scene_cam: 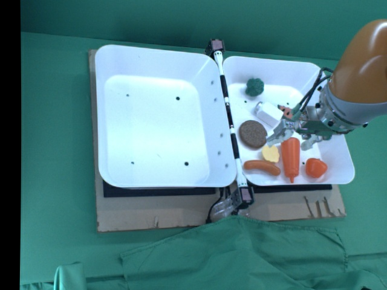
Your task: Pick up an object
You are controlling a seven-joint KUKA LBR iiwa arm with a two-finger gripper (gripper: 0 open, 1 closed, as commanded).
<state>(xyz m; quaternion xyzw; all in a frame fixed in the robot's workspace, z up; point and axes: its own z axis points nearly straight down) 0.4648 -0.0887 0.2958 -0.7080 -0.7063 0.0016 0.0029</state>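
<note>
Over the right bin (338, 173), the gripper (294, 135) hung just above the top end of the orange carrot (291, 158); whether its fingers were spread or clenched could not be told. That carrot lay lengthwise toward the bin's near edge, between a yellow piece (271, 154) and a red-orange pepper (315, 168). A sausage (261, 167) lay along the near edge, a brown round patty (253, 133) by the left wall, a green broccoli (254, 87) near the far edge. A white block (265, 112) sat mid-bin. The left bin (121, 65) stood adjacent.
</note>
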